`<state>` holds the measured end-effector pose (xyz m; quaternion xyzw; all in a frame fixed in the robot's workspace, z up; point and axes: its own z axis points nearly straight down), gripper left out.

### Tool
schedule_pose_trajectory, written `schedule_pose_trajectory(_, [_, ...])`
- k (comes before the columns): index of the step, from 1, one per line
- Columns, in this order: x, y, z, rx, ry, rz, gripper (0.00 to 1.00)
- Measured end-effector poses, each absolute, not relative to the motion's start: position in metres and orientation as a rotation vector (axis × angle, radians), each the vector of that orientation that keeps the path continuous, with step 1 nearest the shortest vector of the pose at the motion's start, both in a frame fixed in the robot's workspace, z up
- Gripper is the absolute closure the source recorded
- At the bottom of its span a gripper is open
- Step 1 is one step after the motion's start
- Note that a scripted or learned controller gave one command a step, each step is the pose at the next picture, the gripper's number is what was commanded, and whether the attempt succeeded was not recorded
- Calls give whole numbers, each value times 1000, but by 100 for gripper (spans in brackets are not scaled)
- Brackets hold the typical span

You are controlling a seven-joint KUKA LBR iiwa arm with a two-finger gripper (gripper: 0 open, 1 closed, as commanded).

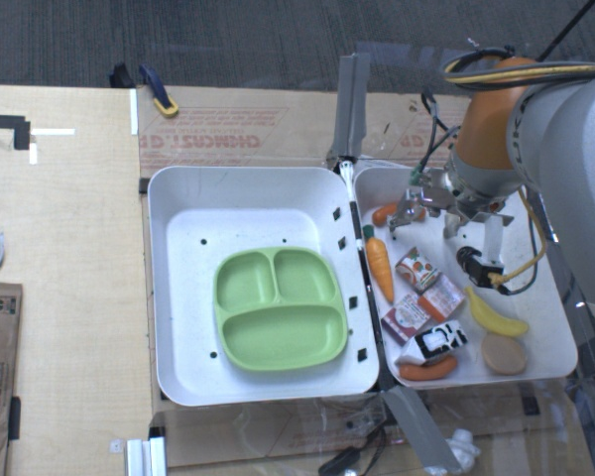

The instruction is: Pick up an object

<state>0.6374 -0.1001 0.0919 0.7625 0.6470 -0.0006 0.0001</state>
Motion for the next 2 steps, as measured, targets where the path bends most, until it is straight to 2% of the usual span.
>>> schedule_pose_trajectory(1, [617, -100, 91, 2524, 1874, -4, 0])
schedule_pose_trajectory(2, [595, -113, 91, 2368, 2068, -3, 0])
